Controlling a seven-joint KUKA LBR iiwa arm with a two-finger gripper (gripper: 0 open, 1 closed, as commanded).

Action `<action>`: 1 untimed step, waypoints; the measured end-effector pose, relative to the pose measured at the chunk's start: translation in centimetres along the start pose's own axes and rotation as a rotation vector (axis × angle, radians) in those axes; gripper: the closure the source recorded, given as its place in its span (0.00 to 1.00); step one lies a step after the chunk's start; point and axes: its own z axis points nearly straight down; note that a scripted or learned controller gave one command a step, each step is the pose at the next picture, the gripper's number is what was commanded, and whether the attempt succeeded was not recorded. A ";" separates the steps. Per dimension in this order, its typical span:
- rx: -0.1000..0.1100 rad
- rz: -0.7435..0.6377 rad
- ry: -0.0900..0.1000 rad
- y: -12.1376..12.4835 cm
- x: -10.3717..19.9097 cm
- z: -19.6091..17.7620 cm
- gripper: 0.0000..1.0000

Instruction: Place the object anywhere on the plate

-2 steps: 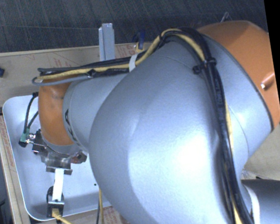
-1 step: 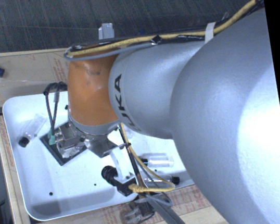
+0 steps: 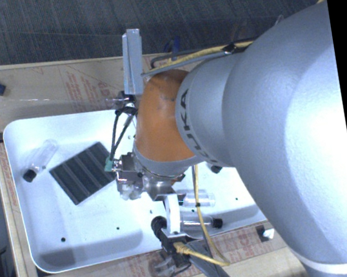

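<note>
Grey arm (image 3: 276, 125) bends low over white bin (image 3: 48, 252).

The arm's gripper (image 3: 128, 184) is hanging over the left white bin (image 3: 80, 247), its fingers hidden under the wrist. Just left of it a dark ribbed plate (image 3: 82, 173) is lying flat; farther left, a clear vial with a black cap (image 3: 38, 160) is resting.
</note>
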 end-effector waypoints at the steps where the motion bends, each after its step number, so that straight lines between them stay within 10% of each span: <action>1: 0.000 0.401 0.002 3.5 10.8 -2.3 1.00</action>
